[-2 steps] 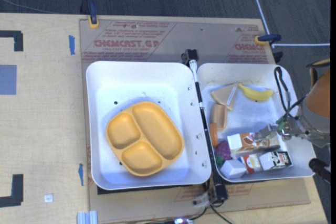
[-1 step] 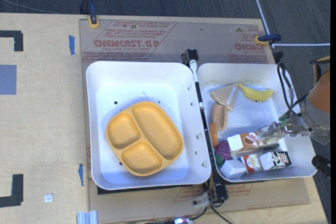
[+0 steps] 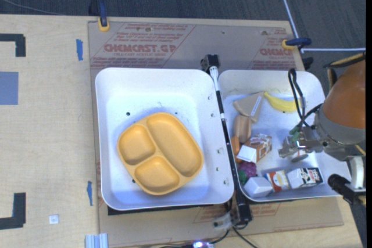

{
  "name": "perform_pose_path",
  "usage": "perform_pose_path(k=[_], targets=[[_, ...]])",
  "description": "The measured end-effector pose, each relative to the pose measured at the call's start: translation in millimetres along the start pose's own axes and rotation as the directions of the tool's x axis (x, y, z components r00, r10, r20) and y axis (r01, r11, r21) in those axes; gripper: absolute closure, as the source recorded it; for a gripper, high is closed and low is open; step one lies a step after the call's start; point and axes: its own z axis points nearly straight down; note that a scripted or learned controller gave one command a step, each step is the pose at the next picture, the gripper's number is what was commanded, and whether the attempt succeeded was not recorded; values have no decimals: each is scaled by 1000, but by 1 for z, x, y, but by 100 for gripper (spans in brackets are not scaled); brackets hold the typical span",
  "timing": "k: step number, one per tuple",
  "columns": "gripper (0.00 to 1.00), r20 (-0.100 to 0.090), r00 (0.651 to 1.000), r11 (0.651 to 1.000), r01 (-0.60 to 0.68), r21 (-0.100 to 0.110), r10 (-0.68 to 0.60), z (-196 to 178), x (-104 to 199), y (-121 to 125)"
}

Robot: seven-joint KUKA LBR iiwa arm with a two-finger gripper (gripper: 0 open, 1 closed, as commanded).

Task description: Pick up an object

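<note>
The claw point(image 3: 294, 147) hung low over the right bin point(image 3: 314, 83), near the middle of its right half. It was small and silvery in the picture, and it was too blurry to tell if it was open or closed. Nothing could be seen gripped in it. Behind it was the arm point(image 3: 349, 107), grey with a big orange part, coming in from the right side. Black cables looped up from the claw along the arm.

Close below the claw lay a small white carton point(image 3: 304, 177) with dark print, and next to that a little box with a red patch point(image 3: 278, 180). A white block point(image 3: 257, 186) sat at the bottom left of this bin, with something purple point(image 3: 247, 168) just above it. To the left of the claw was a brown and white packet point(image 3: 260, 145), with a white tag point(image 3: 246, 153) leaning on it. A tall tan thing point(image 3: 241, 126) stood beside that. Farther up lay a tan wedge shape point(image 3: 249, 105) and a yellow banana point(image 3: 281, 103) near the top wall.

The left bin point(image 3: 116, 90) touched the right one along the middle. In it sat a yellow plate point(image 3: 160, 151) with three parts. Both bins rested on a brown board point(image 3: 145, 43) held by clamps on a pale wooden bench point(image 3: 46, 125)
</note>
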Motion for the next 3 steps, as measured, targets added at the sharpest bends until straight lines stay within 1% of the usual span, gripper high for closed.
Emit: perform_pose_path(k=[1, 2, 3], targets=[[100, 3, 1000, 1000, -1, -6, 1, -10, -1, 2], [100, 2, 1000, 1000, -2, -2, 2, -72, -87, 46], [100, 0, 1000, 1000, -1, 1, 1, -19, -31, 32]])
